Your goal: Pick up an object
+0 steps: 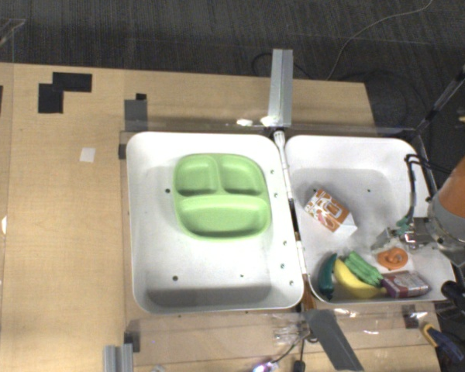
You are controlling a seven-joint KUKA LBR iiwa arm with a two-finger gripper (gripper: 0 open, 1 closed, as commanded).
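Looking down at the bench, I see the left bin holding a green divided tray at centre frame. Over in the right bin a small orange-and-white carton lies mid-floor — while a banana, a green piece, an orange-topped round thing and a dark packet crowd the lower right corner. At the frame's right edge hangs the gripper — grasp impossible to judge.

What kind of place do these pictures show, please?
Probably a robotics laboratory test bench, not a home. Two shallow white plastic bins sit side by side on a wooden bench; one holds a green divided plastic tray, the other small toy food items such as a yellow banana.
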